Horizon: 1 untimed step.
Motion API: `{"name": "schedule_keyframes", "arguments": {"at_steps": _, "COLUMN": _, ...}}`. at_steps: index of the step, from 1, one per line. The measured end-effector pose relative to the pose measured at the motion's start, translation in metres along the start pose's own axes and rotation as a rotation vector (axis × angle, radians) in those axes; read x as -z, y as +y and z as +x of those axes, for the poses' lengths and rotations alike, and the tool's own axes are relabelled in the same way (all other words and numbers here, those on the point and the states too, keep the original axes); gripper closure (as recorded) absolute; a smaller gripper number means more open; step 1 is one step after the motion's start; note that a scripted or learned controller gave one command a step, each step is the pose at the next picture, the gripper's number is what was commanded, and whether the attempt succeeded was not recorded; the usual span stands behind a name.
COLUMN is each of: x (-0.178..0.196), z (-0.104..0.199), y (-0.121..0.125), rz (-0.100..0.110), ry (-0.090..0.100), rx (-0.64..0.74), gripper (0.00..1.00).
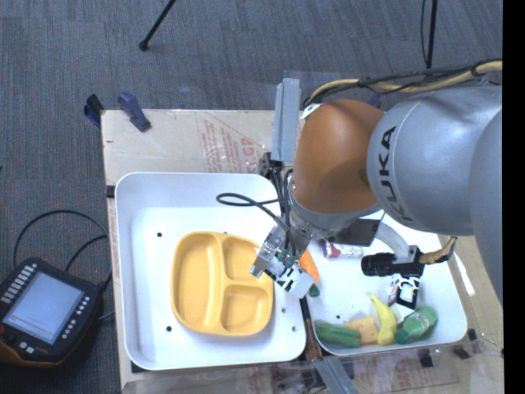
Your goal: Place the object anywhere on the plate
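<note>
A yellow divided plate (217, 284) lies in the left white bin (148, 212). My gripper (283, 271) hangs over the plate's right edge, near the wall between the two bins. A small orange piece (308, 263) shows just right of the fingers, touching the gripper; whether it sits between the fingers is hidden. The big grey arm with its orange band covers the upper part of the right bin.
The right bin (458, 302) holds toy food along its front: a green vegetable (336, 332), a yellow banana (382, 318), a green lime-like piece (418, 322), and a black and white item (406, 290). A pendant (45, 309) lies on the floor at left.
</note>
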State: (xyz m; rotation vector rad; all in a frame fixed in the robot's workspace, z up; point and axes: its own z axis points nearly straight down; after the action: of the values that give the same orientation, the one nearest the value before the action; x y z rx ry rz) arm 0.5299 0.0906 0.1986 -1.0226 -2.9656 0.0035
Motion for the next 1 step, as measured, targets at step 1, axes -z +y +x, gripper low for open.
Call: {"name": "schedule_keyframes", "arguments": {"at_steps": 1, "x": 0.0133, "z": -0.0375, "y": 0.0387, "rz": -0.001, "ry": -0.001, "rx": -0.075, "gripper": 1.00}}
